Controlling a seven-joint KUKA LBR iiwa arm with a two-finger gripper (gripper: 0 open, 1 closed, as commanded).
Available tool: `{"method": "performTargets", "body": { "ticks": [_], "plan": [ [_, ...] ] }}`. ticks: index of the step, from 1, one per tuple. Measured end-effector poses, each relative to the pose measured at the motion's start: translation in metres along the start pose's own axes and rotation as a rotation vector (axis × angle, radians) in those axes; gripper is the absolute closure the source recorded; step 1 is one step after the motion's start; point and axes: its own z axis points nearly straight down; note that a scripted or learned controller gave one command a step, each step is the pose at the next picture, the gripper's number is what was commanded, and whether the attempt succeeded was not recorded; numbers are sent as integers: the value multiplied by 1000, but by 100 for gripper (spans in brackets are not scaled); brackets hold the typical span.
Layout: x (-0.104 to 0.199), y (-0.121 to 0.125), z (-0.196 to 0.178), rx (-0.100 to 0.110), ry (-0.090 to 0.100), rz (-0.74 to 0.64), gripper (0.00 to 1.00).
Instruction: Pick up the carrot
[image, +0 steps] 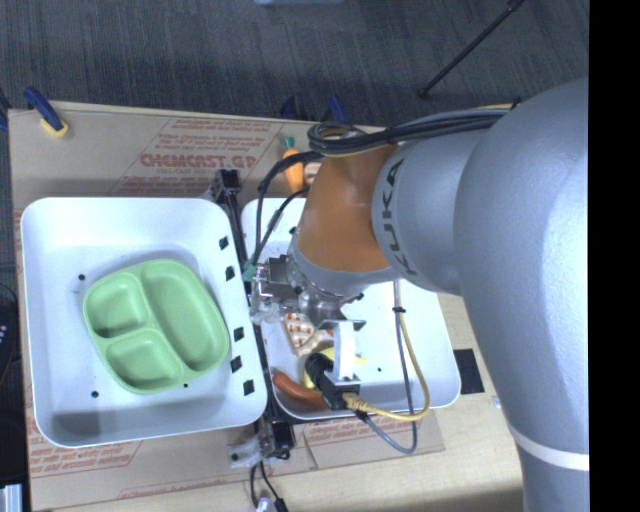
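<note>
An orange piece with a green tip, which looks like the carrot (292, 168), lies at the far left corner of the right bin (440, 345), half hidden behind the arm's orange band. My gripper (303, 338) hangs low over the near left part of that bin, well short of the carrot. It sits just above a small brown-and-white item (297, 325) and a yellow piece (318, 366). The wrist body hides what lies between its tips.
A red-orange sausage-shaped item (292, 387) lies in the right bin's near left corner. The left bin (60, 225) holds a green divided plate (155, 322). The divider between the bins runs close to the gripper's left. The arm covers most of the right bin.
</note>
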Motion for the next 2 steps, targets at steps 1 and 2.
{"method": "performTargets", "body": {
  "ticks": [1,2],
  "plan": [
    [-5,-29,-25,-3,0,248,100],
    [41,-35,0,3,0,370,100]
  ]
}}
